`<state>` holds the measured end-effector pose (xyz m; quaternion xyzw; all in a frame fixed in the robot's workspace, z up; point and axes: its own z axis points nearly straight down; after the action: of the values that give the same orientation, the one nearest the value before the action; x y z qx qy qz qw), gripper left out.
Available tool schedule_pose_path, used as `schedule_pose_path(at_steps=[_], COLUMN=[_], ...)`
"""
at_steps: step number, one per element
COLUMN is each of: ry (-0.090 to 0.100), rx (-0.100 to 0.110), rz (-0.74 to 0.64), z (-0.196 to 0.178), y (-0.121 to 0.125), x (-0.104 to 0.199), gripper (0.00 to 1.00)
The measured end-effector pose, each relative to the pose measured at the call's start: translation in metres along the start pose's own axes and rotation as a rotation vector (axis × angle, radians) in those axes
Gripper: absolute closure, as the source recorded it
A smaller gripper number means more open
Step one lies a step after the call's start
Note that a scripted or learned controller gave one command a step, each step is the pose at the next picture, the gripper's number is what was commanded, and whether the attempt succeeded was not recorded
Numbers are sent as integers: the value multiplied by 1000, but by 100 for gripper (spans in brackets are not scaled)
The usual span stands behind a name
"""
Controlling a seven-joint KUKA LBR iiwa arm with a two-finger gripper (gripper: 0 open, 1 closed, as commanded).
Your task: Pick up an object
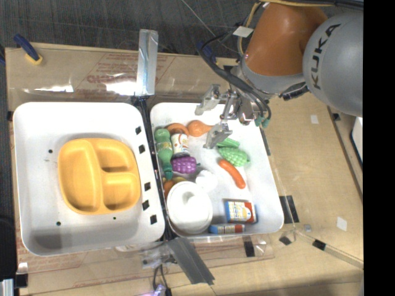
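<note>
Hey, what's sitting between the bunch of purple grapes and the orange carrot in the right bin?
In the camera view, bare white bin floor separates the purple grapes from the orange carrot.

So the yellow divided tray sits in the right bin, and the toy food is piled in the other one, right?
Not quite. The camera view shows the yellow divided tray in the left bin. The toy food, like the purple grapes, is piled in the right bin.

two white bins (24, 165), one yellow tray (99, 174), one grape bunch (183, 164), one white cup (188, 207)
</note>
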<state>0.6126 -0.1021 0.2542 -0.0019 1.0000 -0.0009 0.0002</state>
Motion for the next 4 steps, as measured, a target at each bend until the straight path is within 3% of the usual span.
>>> schedule_pose_path(at_steps=[1, 2, 3, 4], ry=[9, -2, -5, -10], rx=[-4, -2, 0, 1], rz=[-9, -12, -80, -86], z=[151, 162, 160, 148], y=[-75, -107, -108, -107], x=[23, 64, 41, 39], gripper=[0, 0, 0, 100])
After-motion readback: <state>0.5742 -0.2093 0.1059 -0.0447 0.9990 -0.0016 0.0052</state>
